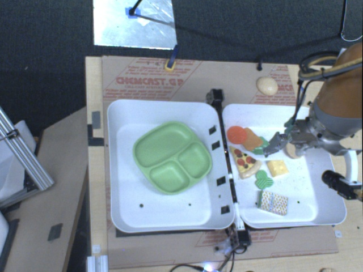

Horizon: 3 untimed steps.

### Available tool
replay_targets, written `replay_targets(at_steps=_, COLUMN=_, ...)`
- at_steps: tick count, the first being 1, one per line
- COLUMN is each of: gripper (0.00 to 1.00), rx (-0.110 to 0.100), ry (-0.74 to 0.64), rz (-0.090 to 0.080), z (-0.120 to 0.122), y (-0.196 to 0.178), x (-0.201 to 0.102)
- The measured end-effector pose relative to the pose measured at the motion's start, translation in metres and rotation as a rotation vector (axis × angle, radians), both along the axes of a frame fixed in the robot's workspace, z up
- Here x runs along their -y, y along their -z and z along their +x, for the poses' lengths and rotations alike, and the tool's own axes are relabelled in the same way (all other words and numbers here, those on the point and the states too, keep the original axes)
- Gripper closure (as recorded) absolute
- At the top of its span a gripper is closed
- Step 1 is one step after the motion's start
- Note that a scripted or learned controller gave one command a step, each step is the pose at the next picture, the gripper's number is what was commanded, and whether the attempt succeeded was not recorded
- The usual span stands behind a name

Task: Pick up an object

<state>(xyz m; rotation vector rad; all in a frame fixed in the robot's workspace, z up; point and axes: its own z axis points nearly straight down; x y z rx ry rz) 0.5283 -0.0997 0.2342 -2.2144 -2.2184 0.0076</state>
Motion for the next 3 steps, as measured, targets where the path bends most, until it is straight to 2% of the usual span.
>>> replay_targets(at_steps=1, gripper=0.0, rx=0.01, ry=-0.002, rz=-0.001, z=0.002, y=-0.005, x=0.0)
replay_targets(at_steps=2, gripper=0.0, rx=0.006, ry=0.0, rz=-0.001, z=0.002, y=0.038, x=-0.005)
replay_targets(at_steps=3, gripper=0.0, rx=0.004, ry=0.001, rz=-0.001, z=-0.004, y=0.092, x=0.003)
